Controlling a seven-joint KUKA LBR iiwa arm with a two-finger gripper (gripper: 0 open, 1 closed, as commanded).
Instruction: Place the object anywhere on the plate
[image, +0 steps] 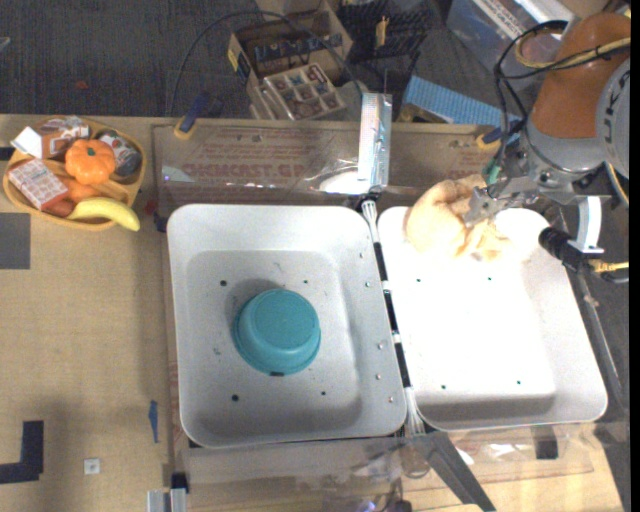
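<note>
We see the claw (487, 205) gripping what looks like a pale cloth (440, 220); the teal plate (279, 331) sits apart.

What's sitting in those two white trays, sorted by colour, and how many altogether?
Teal: 1, a round plate in the left bin.
Cream or pale yellow: 1, a soft-looking object at the right bin's top left corner, by the gripper.
Total: 2

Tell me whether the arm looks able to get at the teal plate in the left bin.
Probably yes: the teal plate lies uncovered in the left bin, nothing over it. The gripper hovers over the right bin's far edge.
</note>
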